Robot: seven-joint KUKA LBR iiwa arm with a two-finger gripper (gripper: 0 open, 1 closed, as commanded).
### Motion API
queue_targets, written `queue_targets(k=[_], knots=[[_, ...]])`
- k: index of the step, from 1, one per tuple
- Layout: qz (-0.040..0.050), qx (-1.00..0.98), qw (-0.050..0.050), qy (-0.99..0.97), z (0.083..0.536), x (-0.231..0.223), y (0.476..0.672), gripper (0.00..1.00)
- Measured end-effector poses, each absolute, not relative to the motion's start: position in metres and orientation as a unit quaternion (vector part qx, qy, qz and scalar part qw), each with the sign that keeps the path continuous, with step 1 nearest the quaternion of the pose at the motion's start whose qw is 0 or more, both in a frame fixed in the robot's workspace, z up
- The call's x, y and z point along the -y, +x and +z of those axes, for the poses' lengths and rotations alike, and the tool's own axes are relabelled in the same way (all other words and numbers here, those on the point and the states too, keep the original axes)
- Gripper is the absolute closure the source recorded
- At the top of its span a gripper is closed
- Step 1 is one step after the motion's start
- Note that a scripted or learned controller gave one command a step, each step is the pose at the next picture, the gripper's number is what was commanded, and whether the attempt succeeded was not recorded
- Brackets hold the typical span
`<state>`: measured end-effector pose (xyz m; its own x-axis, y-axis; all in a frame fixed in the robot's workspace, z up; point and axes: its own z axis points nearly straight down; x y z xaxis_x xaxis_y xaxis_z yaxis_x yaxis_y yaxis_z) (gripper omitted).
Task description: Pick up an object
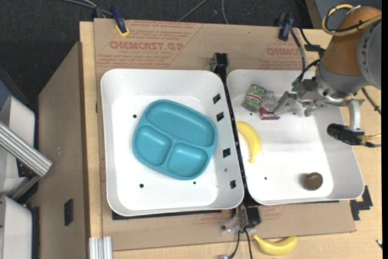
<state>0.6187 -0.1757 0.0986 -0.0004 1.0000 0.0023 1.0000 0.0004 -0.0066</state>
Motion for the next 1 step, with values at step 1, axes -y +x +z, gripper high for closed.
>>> queue_targets(k=[1], knots=[[-0.0009,0.707,0.000,-0.707,0.1145,0.1758,0.6209,1.00]])
